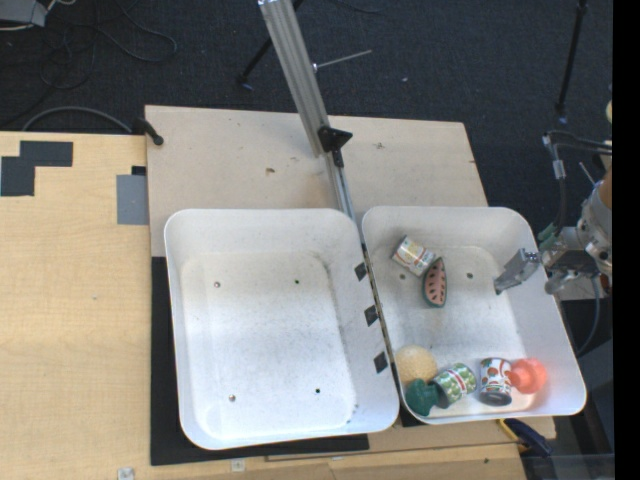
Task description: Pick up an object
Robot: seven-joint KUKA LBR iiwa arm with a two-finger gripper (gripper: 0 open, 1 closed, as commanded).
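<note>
Dark carpet and loose cables surround the desk [300,158], which carries two shallow white bins side by side; you will find every candidate in the right bin [470,230], while the left bin [200,238] offers nothing to take. Nearest the camera, along the right bin's front wall, a row sits packed tight: a dark green piece [422,397], a pale yellow ball [415,362] just behind it, a green-banded can [456,381], a red-and-white can [494,380] and an orange lump [527,375] touching its neighbour. These look small and light, probably rigid, but crowding leaves little room for fingers. Farther back, a watermelon-slice toy [434,286] and a small silver can [411,255] lie close together in open floor; judge the can slippery and apt to roll, so take it across its round body. The claw [518,268] hangs over the bin's right side, level with that slice and well apart from it to the right. You cannot tell from here whether its fingers are spread or pressed together.
</note>
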